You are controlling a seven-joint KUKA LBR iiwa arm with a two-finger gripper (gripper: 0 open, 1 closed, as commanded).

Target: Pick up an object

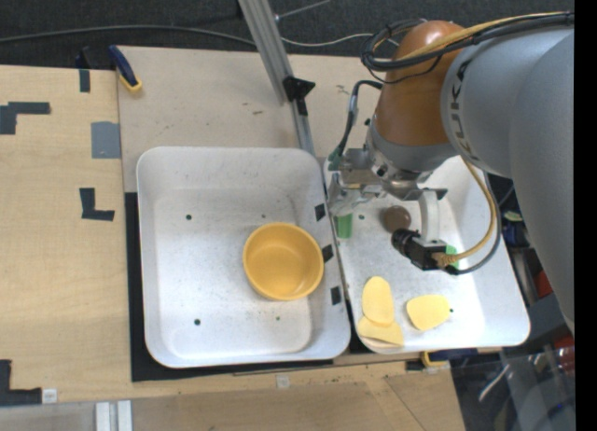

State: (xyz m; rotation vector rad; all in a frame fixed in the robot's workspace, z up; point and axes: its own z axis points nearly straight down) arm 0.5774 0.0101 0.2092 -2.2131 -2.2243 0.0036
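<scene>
The grey arm (508, 93) with its orange band reaches in from the right and bends steeply down over the right white bin (485, 317). Its gripper (345, 219) hangs low at that bin's left wall, beside a small green object (344, 226); whether it grips anything cannot be told. Pale yellow pieces (378, 300) lie near the bin's front, apart from the gripper. A yellow bowl (283, 260) sits upright in the left bin (187, 196).

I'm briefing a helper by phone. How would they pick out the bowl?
Look at the left bin of the two white ones. The yellow bowl sits upright near its right wall. Unlike the flat pale yellow pieces in the right bin, it is round and deep.
</scene>
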